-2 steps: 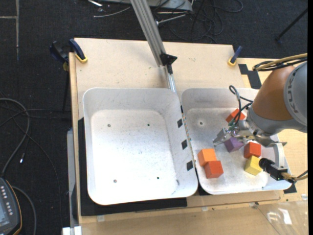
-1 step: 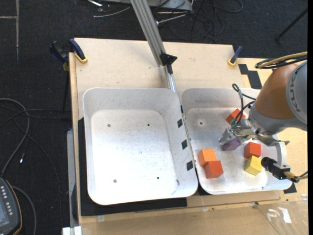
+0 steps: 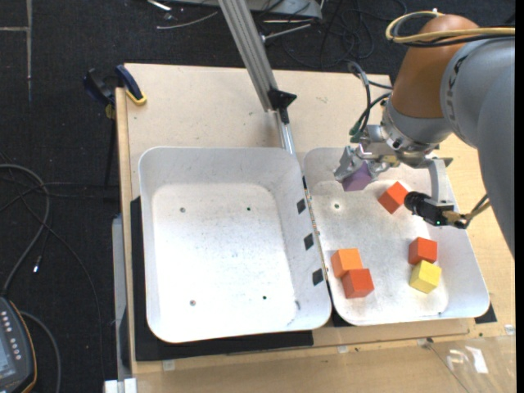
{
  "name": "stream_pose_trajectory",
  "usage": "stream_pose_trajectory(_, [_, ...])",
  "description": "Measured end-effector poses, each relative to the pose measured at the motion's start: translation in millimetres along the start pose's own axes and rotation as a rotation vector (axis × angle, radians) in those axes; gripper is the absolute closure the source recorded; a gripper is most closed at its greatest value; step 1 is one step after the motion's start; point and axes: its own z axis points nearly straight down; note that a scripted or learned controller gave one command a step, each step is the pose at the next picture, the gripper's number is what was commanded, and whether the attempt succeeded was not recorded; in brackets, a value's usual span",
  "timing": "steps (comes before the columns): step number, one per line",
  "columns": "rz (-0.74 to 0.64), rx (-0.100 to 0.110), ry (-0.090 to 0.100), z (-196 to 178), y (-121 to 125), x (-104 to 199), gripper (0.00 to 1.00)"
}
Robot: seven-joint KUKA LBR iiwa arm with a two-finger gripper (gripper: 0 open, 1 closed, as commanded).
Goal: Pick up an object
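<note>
My gripper (image 3: 358,169) hangs over the far left part of the right bin (image 3: 393,313), shut on a purple block (image 3: 356,178) that shows between its fingers, raised off the bin floor. An orange-red block (image 3: 394,197) lies just to its right. An orange block (image 3: 346,260) and a red block (image 3: 358,282) sit together near the bin's left wall. A red block (image 3: 422,250) and a yellow block (image 3: 425,277) rest at the right side.
The left bin (image 3: 155,219) stands beside the right one, sharing a dividing wall with black clips (image 3: 309,240). A metal pole (image 3: 250,43) slants over the bench's back. A black-and-yellow clamp (image 3: 119,84) grips the bench's far left corner.
</note>
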Motion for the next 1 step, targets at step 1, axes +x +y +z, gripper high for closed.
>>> stream_pose_trajectory(1, [0.003,0.008,0.001,6.2,47.7,62.5,1.0])
